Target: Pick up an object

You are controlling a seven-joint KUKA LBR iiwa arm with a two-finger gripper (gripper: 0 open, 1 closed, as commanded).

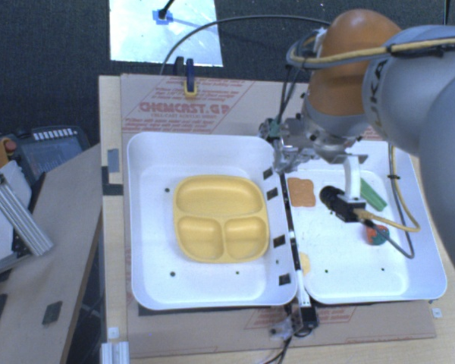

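Slanted overhead view of the counter (pixel 112 233) carrying two shallow white plastic bins. The landmark is the flat orange-brown square tile (pixel 301 192), which lies in the right-hand white bin (pixel 341 275), close to the wall it shares with the left-hand white bin (pixel 153 203). The grey arm with the orange band (pixel 364 44) brings the gripper (pixel 287 152) down just beyond the tile's far-left corner, over that shared wall. This placement suggests an approach to the tile as the nearest candidate for pickup. How far the gripper is open cannot be told from this angle, and nothing is seen in its hold. To the right of the tile lies a green oblong block (pixel 374 196). Nearer the camera than the block sits a small round teal-and-orange piece (pixel 377 236). A pale yellow scrap (pixel 304 263) lies nearer the camera than the tile. Left of the tile, across the wall, a yellow three-compartment plastic plate (pixel 220 218) lies flat and well apart from the gripper. No object appears lifted, so the pick is judged not yet made
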